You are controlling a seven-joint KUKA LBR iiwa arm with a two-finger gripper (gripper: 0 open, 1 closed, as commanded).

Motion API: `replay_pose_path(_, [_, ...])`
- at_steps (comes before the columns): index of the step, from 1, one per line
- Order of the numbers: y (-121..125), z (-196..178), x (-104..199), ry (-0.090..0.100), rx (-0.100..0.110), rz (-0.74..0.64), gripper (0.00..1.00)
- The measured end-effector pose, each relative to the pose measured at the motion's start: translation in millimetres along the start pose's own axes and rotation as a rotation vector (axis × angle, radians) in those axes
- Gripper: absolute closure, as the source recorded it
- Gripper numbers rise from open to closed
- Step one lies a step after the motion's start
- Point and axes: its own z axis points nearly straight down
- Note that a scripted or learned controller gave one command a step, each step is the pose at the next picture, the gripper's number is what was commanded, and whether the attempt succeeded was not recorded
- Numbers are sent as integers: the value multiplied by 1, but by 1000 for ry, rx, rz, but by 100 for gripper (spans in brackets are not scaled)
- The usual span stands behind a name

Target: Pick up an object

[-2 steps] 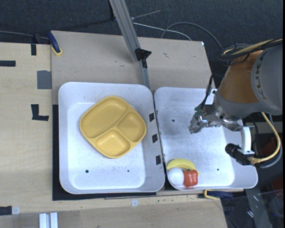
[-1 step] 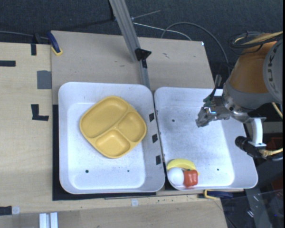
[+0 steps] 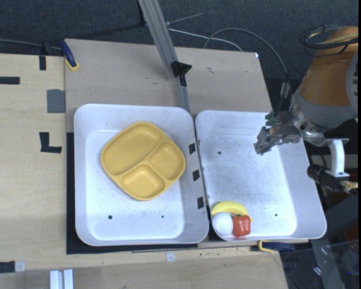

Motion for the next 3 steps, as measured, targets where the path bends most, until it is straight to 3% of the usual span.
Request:
replay_pose_path(1, [1,-20,0,1,3,0,100])
replay_pose_path(3, [-9,-13,123,2,6,-6,100])
